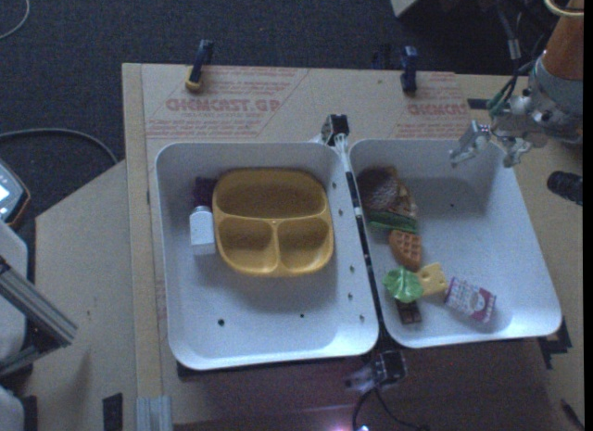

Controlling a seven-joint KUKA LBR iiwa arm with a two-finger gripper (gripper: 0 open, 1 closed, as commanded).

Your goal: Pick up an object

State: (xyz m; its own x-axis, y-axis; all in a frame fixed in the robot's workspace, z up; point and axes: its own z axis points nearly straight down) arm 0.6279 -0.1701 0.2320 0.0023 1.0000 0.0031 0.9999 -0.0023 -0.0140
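My gripper (488,147) hangs over the far right corner of the right bin (505,234), its two fingers spread apart with nothing between them. Along that bin's left side lie a brown bread-like piece (384,191), a green strip (393,222), an orange waffle (406,247), a green leafy piece (402,285), a yellow cheese wedge (432,279) and a dark bar (409,311). A small pink and white carton (471,300) lies near the bin's front. All of these sit well to the front and left of the gripper.
The left bin (185,318) holds a yellow divided plate (273,221), a small white bottle (202,229) and a dark object (205,188) beside it. Two clamps (197,65) (409,68) grip the board's far edge. Cables hang near the arm at top right.
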